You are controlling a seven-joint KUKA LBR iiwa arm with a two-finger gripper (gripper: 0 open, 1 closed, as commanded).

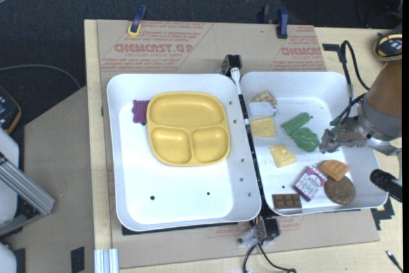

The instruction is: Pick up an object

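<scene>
Your two-finger gripper sits low over the right-hand shallow white bin, near its right wall, with the grey arm and its orange band reaching in from the right edge. You cannot tell from this angle how the gripper is set, and nothing is visibly held by it. Its tip is just beside the green leaf-shaped plastic pieces, which lie near the middle of that bin; whether it touches them is unclear. Just below the gripper you have an orange-brown waffle-like wedge, and touching that from below, a round dark brown cookie-like disc near the bin's front right corner. To the left of those lies a small pink and white packet, and at the front edge a dark brown chocolate-bar block. Along the bin's left side you can see a pale yellow cheese-like wedge, a pale yellow square block above it, a white flat piece, and a tan lumpy item toward the back. In the left white bin, a yellow three-compartment plastic plate rests in the back half, with a small purple object touching its left rim. Both bins stand on a brown cardboard-covered bench.
</scene>
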